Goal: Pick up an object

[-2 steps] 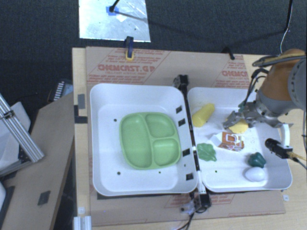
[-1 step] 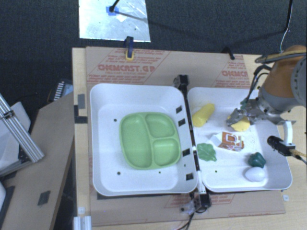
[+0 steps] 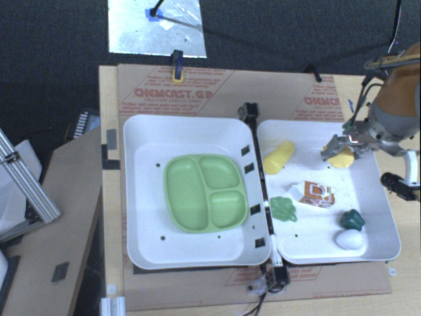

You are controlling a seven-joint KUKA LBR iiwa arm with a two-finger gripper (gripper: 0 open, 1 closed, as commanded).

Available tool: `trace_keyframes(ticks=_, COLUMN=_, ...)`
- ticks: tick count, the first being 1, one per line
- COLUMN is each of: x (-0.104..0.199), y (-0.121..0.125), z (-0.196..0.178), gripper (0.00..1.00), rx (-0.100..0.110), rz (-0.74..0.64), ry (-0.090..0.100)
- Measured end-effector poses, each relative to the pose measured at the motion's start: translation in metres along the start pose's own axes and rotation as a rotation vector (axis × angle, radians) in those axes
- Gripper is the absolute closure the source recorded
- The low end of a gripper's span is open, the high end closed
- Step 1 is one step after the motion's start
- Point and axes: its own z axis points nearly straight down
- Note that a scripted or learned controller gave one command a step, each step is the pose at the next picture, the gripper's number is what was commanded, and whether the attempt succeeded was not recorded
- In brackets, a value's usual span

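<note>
A robot arm is working over two shallow white bins sitting side by side on a bench. The left bin (image 3: 141,176) is holding one green divided plate (image 3: 204,193), lying flat near its middle.

The right bin (image 3: 388,242) is carrying six loose items. Running leftward to rightward, one yellow cylinder (image 3: 279,158) is lying near the divider, one green leafy piece (image 3: 283,209) is resting below it, and one white and orange packet (image 3: 317,194) is sitting near the centre. Further right, one dark green piece (image 3: 352,219) is touching one white egg-shaped object (image 3: 349,239) near the front corner, and one small yellow lump (image 3: 342,158) is lying near the back of the bin.

The gripper (image 3: 337,147) is hovering at that yellow lump, seemingly touching it. Whether its jaws are open, closed or gripping anything cannot be told from this angle.

The lump appears to be the target, and the risk is a failed grab: being small and rounded, it could be slipping sideways or squirting out if the jaws are closing off-centre, or be getting nudged toward the bin wall.
</note>
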Motion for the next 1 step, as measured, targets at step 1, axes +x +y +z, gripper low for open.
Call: trace_keyframes(ticks=1, x=-0.0006, y=0.0021, z=-0.0546, gripper=1.0, rx=-0.001, rz=-0.001, ry=0.0)
